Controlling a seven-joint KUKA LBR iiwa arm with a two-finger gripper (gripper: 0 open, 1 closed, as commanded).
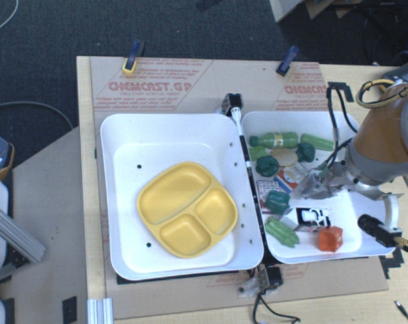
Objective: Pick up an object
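In the left bin (116,181) we see a yellow divided tray (187,209) lying flat. In the right bin (345,251) lie small things: a green bottle (276,140) at the far side, a green pepper (282,231) and a red block (330,239) near us. The gripper (310,185) hangs low over the bin's middle; whether it grips anything, we cannot tell.
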